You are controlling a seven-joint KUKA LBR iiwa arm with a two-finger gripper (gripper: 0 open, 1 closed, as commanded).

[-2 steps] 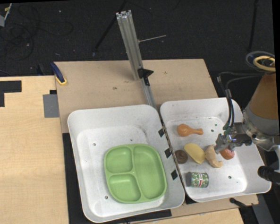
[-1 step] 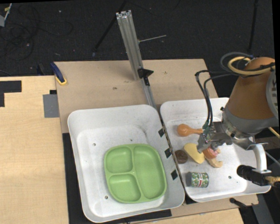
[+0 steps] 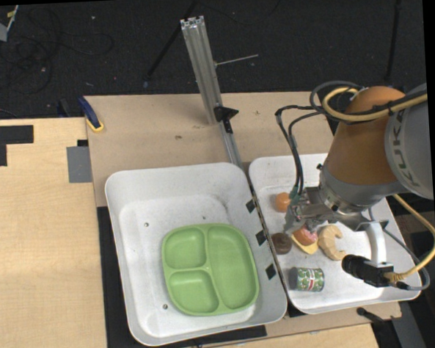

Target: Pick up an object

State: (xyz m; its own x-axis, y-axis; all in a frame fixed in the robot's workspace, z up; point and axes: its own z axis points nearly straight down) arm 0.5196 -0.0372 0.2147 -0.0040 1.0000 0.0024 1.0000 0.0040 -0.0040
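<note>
Closest to you, a green can (image 3: 310,279) lies on its side at the front of the right bin (image 3: 270,175), below the gripper (image 3: 301,214) and apart from it. Just behind the can you find three small things in a row: a pale curved piece (image 3: 330,242) to the gripper's lower right, a pink and yellow toy (image 3: 306,238) right under the gripper, and a brown lump (image 3: 281,242) to its lower left, near the bin's left wall. The gripper hangs low over this group, close above the toy. You cannot tell whether it is released or clenched, and nothing shows as held in it. A small orange ball (image 3: 281,201) sits just left of the gripper, slightly behind it. Well off to the gripper's left, the left bin (image 3: 131,211) holds a green divided plate (image 3: 209,269). Farther back, the grey arm (image 3: 359,150) rises behind the gripper, and a metal post (image 3: 204,67) stands beyond both bins.
</note>
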